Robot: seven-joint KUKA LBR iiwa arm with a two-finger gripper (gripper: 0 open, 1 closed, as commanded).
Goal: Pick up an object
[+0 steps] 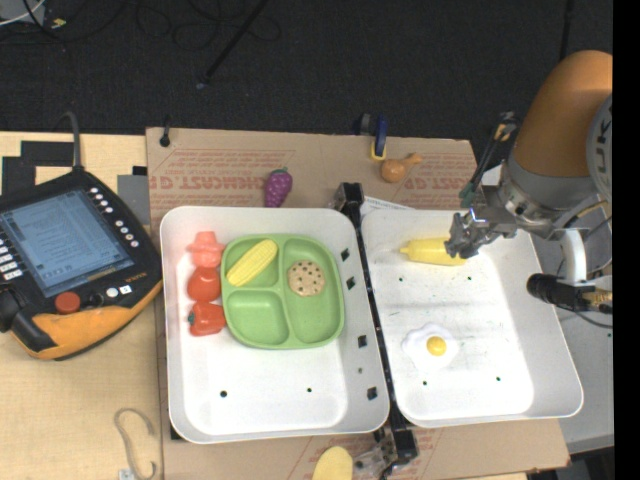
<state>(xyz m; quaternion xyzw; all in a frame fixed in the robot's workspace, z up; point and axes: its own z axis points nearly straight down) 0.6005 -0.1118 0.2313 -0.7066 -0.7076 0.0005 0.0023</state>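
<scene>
Tool: the tool (466, 238) sits right at the yellow plastic banana (432, 252), 12 o'clock in the right white bin (560, 388); grip state can't tell.
Risk: contact looks end-on, so banana may skid or roll off.
Right bin: also fried-egg toy (432, 344), approx centre.
Left white bin (260, 408): green divided plastic tray (270, 320) w/ yellow corn cob (250, 261) and cookie (306, 278); red toys (204, 286) at 9 o'clock.

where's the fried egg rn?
The fried egg lies flat in the right bin, near its middle, toward the camera from the yellow banana-like toy and the tool.
</scene>
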